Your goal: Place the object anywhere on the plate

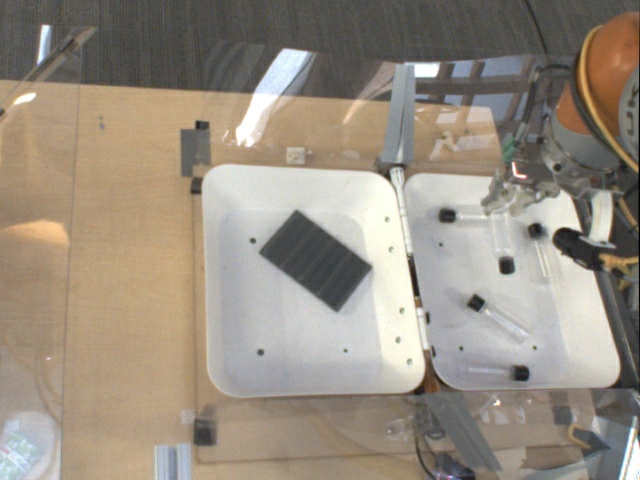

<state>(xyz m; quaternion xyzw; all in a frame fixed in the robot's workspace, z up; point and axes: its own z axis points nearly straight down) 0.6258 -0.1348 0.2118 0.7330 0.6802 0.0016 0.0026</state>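
The pale wooden counter (120, 268) carries two shallow white plastic bins side by side, touching along their inner edges, so anything moved from one to the other has only a low double rim to cross. The left white bin (230, 358) serves as the goal side, and the right white bin (580, 358) as the supply side. The grey arm with its orange band (605, 78) reaches in over the far right corner of the supply bin, which suits a pick there rather than a placement.

The dark grey, ribbed, rectangular plate (316, 260) lies flat and turned at an angle near the middle of the left bin, well clear of the walls, leaving room to come down on it from above. Nothing rests on it, so the task looks not yet done.

The task's objects, small clear tubes with black caps, lie scattered flat in the right bin, apart from one another. The capped tube nearest the arm (504, 248) lies just below the gripper (505, 200), and is likely the one aimed at. The diagonal capped tube (497, 317) lies nearer the middle.

The gripper hangs low over the bin's far edge; whether it is spread or closed cannot be told, and no tube is seen in it.
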